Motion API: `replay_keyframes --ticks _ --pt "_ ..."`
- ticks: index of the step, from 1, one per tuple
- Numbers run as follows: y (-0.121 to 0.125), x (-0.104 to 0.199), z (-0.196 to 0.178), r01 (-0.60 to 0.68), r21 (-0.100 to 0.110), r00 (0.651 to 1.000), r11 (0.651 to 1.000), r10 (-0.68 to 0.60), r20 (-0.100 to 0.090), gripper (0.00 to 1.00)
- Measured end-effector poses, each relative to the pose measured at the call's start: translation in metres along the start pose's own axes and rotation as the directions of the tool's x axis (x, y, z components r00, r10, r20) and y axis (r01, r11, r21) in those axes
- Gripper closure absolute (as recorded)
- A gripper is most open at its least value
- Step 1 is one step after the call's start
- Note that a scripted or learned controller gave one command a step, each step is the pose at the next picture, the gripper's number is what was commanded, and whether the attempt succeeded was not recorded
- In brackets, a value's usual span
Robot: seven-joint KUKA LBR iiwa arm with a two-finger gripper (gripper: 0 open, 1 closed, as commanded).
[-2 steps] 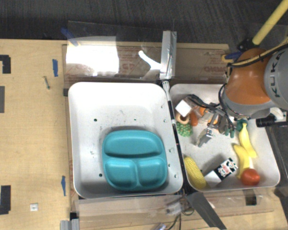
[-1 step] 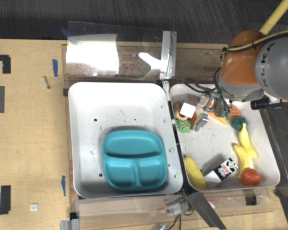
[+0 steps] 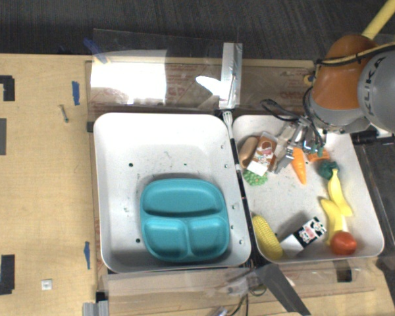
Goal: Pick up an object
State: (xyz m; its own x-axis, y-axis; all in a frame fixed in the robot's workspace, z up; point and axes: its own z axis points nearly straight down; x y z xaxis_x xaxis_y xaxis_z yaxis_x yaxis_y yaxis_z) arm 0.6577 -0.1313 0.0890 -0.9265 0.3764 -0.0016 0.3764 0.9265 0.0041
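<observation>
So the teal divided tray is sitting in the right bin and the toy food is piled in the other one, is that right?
Not quite. The camera view shows the teal divided tray in the left bin, not the right. The toy food, such as the carrot, banana and corn, is in the right bin.

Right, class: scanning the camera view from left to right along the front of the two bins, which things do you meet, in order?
Teal divided tray → corn cob → black-and-white carton → red tomato. I leave out the yellow banana, which overlaps the tomato's span.
</observation>
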Motion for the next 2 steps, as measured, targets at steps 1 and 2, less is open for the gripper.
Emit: replay_keyframes --ticks 1,2 --pt "-0.032 0.039 -0.001 -0.044 0.001 0.999 0.999 0.044 0.008 0.00" --pt "-0.049 0.073 -0.001 -0.166 -0.002 0.986 0.986 0.166 0.010 0.00"
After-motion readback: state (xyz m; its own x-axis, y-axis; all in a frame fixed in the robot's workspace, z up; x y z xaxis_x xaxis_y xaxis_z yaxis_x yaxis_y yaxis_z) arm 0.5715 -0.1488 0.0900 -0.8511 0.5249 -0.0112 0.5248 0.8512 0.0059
